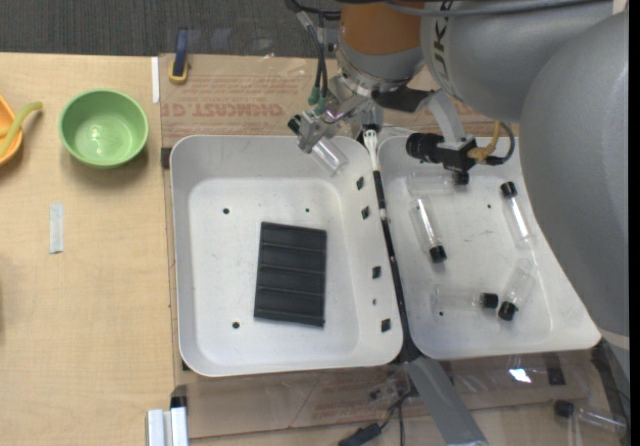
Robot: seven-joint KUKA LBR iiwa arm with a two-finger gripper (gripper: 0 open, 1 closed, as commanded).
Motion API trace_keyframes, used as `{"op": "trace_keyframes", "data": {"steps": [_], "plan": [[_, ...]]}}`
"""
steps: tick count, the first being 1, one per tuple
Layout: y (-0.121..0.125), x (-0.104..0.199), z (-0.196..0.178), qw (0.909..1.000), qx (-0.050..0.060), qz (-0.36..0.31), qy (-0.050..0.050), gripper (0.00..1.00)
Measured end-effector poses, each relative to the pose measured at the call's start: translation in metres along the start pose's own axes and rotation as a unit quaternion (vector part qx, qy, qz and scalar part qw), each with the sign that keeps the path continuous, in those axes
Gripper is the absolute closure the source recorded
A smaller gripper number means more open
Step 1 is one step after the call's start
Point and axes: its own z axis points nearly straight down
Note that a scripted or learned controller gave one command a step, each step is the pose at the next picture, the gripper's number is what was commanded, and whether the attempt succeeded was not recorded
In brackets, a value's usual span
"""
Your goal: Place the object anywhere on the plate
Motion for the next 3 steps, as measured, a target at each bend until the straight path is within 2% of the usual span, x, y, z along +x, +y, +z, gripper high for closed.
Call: {"op": "trace_keyframes", "data": {"steps": [1, 2, 3], "plan": [[0.000, 0.000, 0.000, 1.0000, 0.000, 0.000, 0.000, 0.00], [-0.031, -0.049, -0.032, 0.9959, -0.001, -0.090, -0.001, 0.00], [-0.065, -0.085, -0.093, 0.9684, -0.002, -0.250, -0.001, 0.00]]}}
